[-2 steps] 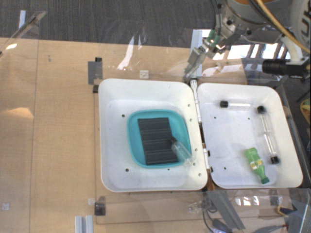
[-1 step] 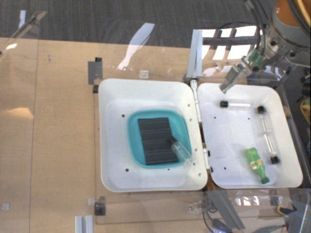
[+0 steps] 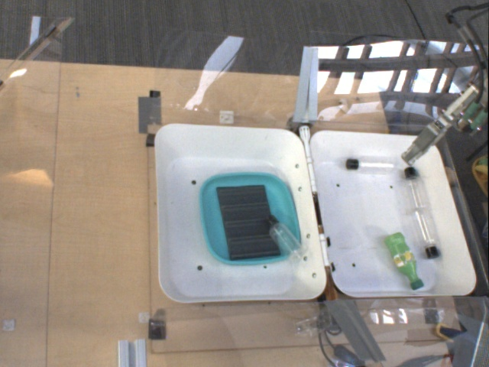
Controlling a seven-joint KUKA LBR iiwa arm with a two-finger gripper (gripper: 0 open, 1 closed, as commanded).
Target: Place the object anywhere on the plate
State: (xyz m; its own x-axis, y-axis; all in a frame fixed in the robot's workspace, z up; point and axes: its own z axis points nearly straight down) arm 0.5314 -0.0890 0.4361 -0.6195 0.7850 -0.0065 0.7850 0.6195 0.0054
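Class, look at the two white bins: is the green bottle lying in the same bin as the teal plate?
No. The green bottle lies in the right bin, while the teal plate sits in the left bin.

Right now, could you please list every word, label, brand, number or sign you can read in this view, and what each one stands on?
No text can be read.
Green bottle in the right bin: its pale label is too blurred to read.
Small white tag on the bench behind the left bin: too small to read.
Teal plate and the dark grey object on it: no markings seen.
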